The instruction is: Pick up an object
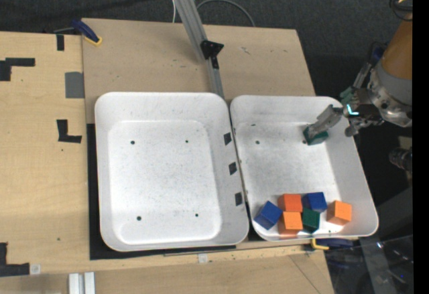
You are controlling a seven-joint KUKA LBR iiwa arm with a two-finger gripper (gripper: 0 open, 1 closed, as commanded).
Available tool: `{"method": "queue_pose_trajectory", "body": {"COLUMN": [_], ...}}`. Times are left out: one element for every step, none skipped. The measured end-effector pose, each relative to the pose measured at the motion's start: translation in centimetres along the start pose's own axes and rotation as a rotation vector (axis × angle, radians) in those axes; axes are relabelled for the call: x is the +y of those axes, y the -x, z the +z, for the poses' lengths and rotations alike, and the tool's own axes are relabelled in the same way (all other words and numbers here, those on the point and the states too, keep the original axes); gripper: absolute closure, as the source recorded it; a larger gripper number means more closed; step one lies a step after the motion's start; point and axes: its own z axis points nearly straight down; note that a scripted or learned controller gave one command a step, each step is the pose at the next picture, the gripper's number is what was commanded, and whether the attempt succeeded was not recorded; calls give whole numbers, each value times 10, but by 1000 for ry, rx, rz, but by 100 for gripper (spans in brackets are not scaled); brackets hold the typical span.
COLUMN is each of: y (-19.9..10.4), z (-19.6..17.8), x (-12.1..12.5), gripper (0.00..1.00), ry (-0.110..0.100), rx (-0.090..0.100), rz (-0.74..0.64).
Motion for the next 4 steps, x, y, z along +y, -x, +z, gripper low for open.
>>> {"method": "queue_pose_trajectory", "body": {"y": [0,2,4,4], "z": [-2,42,96,140], "x": [1,1,10,6], "gripper": [0,0,0,0], "ry": [4,-1,-1,-1], "rx": [-1,-1,-1,0], "rz": [-2,0,0,0]}}
